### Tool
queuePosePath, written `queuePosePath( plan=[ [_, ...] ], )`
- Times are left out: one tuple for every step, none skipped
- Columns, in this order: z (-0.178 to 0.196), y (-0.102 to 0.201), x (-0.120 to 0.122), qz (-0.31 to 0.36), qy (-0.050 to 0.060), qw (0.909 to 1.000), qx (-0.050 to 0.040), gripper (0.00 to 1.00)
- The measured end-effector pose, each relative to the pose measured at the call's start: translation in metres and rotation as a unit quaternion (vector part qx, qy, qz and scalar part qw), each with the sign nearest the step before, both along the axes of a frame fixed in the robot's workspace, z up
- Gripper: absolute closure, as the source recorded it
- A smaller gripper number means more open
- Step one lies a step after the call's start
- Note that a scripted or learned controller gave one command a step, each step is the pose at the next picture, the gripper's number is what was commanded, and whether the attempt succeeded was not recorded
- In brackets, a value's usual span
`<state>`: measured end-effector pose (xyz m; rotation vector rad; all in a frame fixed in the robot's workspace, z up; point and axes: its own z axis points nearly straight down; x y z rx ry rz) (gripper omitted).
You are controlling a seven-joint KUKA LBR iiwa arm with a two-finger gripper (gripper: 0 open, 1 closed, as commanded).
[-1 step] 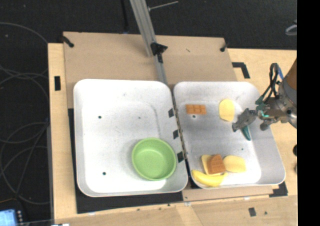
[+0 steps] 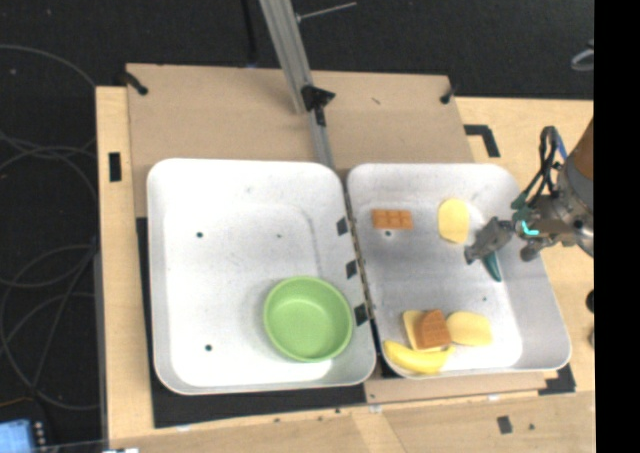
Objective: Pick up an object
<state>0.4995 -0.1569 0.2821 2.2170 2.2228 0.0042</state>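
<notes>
Nearest to the gripper (image 2: 490,246) is a small yellow piece (image 2: 454,220) lying on the floor of the right bin (image 2: 420,181), in its upper half. The gripper hangs just to the right of that piece and a little lower, close beside it but apart from it; nothing sits between its fingers. How the fingers stand I cannot tell (they read as one dark, blurred shape with a teal tip pointing down).

Left of the yellow piece, with bare white floor between, lies an orange block (image 2: 392,219) close to the bin's left wall. Along the bottom of the same bin a cluster is packed together: a banana (image 2: 412,358) curves along the lower rim, a brown slice (image 2: 432,330) rests on or against it, and a second yellow lump (image 2: 470,328) touches the slice on its right. This cluster is well apart from the gripper, and the middle of the bin between them is open floor.

The right rim of the bin runs just beneath the wrist, where the grey arm (image 2: 560,216) comes in from the right.

The left bin (image 2: 200,191) touches the right one along their shared wall. It holds a green bowl (image 2: 308,317), upright, near its lower right corner, with wide bare floor above and to the left of it.
</notes>
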Motion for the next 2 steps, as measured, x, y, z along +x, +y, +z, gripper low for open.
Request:
queuePosePath(
  plan=[
    [-0.057, -0.007, -0.007, -0.002, 0.003, 1.0000, -0.0009, 0.00],
    [-0.119, -0.014, -0.007, -0.002, 0.004, 1.0000, -0.0007, 0.00]
  ],
)
